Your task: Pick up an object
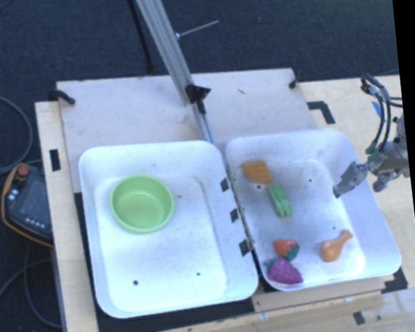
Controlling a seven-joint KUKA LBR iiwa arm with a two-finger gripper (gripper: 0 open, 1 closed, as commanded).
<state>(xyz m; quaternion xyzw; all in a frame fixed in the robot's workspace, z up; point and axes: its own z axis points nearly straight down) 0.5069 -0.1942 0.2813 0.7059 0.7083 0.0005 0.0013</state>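
Over in the left bin (109, 282), a green bowl (143, 203) sits alone. In the right bin (372, 255): an orange piece (257, 171) at the top, a green one (280, 200) just below, then a strawberry (286, 248) touching purple grapes (284, 271), and an orange drumstick (335, 246) near the front right. My gripper (363, 176) hangs above the right rim, fingers spread, holding nothing.
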